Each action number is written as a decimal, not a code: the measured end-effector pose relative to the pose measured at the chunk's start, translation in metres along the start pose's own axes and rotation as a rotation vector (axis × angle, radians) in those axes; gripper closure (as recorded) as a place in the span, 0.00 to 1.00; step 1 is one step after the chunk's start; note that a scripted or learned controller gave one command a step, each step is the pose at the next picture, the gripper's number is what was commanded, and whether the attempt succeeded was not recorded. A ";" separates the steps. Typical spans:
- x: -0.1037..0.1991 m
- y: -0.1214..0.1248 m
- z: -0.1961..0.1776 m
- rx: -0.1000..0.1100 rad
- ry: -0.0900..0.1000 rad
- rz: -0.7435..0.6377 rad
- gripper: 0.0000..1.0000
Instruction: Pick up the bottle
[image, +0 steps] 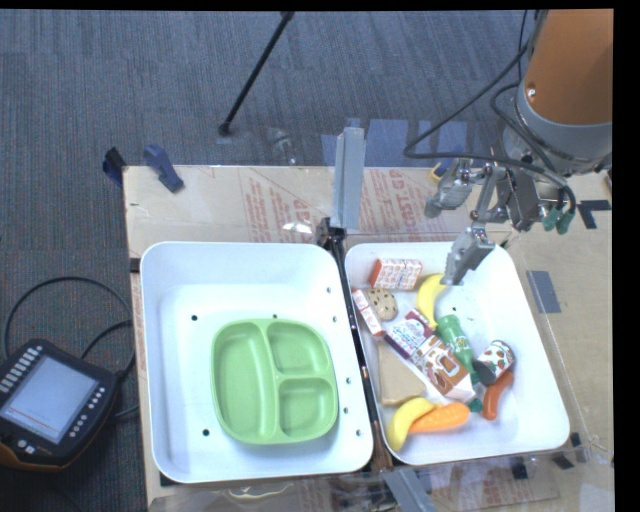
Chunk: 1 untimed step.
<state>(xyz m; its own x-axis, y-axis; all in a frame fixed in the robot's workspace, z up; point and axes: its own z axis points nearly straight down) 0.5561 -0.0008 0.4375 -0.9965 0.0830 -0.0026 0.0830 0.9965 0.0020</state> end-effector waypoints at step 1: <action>-0.023 -0.007 0.001 0.001 0.001 0.111 0.00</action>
<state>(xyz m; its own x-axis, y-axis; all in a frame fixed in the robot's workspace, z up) 0.5784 -0.0101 0.4369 -0.9812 0.1932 -0.0014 0.1932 0.9812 0.0015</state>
